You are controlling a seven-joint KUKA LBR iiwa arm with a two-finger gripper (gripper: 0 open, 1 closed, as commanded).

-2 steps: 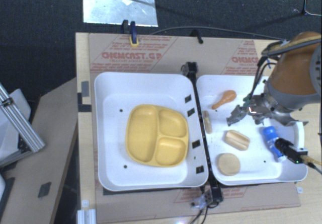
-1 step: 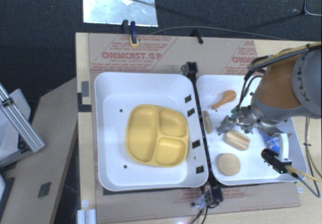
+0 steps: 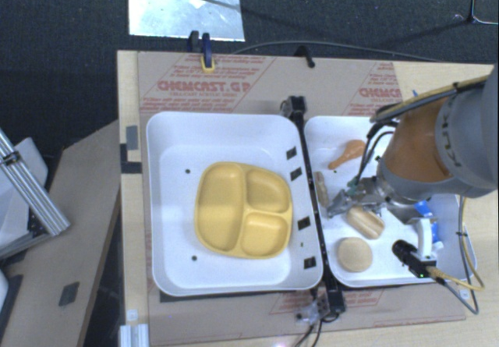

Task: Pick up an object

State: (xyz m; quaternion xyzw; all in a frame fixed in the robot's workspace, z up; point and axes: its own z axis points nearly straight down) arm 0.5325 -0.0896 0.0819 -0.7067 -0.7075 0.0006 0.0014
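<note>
The gripper (image 3: pixel 341 203) is down in the right bin (image 3: pixel 331 135), close to the divider between the two bins, and from here I can't tell how it stands, so nothing can be called held. Just to its right, touching or nearly touching, lies a tan bread-roll-shaped piece (image 3: pixel 365 222). Below that, nearer the bin's front edge, sits a round tan cookie-like disc (image 3: pixel 355 254). Above the gripper, toward the back of the bin, an orange drumstick-shaped toy (image 3: pixel 347 154) lies tilted, partly under the cables of the grey arm (image 3: pixel 460 143). Well off to the gripper's left, the left bin (image 3: pixel 179 135) carries a yellow divided plate (image 3: pixel 242 209) with three compartments, lying flat. Both bins rest on the cardboard-covered tabletop (image 3: pixel 234 80).
</note>
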